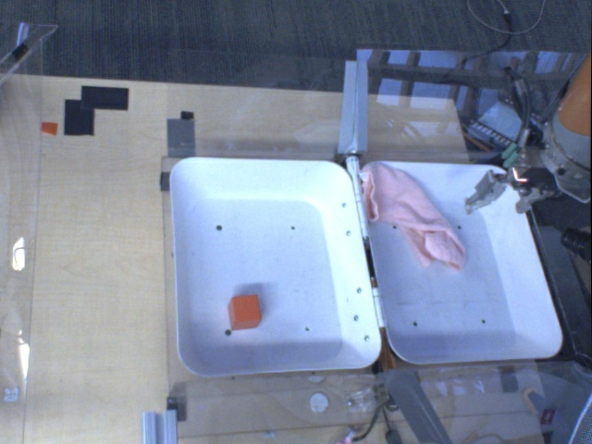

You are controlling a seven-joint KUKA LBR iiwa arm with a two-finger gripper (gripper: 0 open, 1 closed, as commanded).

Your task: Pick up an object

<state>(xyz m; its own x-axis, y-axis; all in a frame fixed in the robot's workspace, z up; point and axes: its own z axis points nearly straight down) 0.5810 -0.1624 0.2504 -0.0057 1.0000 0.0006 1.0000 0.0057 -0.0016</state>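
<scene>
Your gripper [504, 191] hangs open and empty at the right bin's [518, 340] two o'clock. Swing toward nine o'clock, dropping squarely onto the pink cloth's [414, 218] bunched middle.

Open floor around orange block [245, 312]

Even, bright light is falling from above, casting soft shadows along the near wall of the left bin [277, 359]. Glare is streaking the clear panel [23, 248] at left; focus is staying slightly soft throughout.
</scene>
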